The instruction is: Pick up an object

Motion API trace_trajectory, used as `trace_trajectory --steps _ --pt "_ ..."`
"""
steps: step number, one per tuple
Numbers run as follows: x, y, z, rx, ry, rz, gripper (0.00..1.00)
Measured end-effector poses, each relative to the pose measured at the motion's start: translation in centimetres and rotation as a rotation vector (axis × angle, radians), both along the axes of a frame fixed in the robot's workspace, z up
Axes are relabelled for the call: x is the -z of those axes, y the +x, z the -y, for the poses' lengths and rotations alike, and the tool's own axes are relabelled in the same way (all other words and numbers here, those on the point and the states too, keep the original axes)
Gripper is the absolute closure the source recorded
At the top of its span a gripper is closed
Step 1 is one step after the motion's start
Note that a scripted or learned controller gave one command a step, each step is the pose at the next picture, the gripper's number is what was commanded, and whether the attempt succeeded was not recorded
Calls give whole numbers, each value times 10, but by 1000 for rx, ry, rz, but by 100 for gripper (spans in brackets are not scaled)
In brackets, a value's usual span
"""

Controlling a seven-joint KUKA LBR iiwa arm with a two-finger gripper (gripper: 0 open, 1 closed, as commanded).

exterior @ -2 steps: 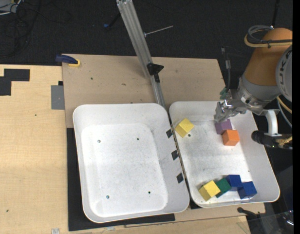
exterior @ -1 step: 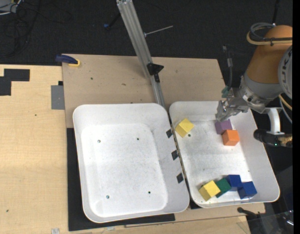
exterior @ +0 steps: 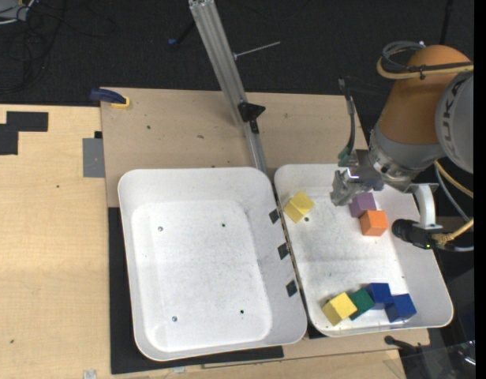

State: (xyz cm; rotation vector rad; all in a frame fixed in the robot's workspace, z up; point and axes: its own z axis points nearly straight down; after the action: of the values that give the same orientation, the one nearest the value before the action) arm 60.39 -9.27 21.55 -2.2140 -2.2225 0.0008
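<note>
In the right bin (exterior: 330, 243) lie a yellow block (exterior: 299, 207) near the left wall, a purple block (exterior: 363, 204) and an orange block (exterior: 374, 223) toward the back right. A cluster at the front holds a yellow block (exterior: 338, 307), a green block (exterior: 360, 302) and two blue blocks (exterior: 390, 301). My gripper (exterior: 347, 186) hangs over the back of the right bin, just left of the purple block and touching or nearly touching it. Nothing shows between its fingers.
The left bin (exterior: 200, 263) sits beside the right one, joined by black clips (exterior: 281, 249). A slanted aluminium rail (exterior: 227, 69) rises behind the bins. Cables and a black connector (exterior: 413, 231) hang by the arm at the right bin's far edge.
</note>
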Motion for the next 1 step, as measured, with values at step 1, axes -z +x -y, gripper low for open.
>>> trace_trajectory --steps 1 --pt "-12 -15 -52 -1 0 0 100"
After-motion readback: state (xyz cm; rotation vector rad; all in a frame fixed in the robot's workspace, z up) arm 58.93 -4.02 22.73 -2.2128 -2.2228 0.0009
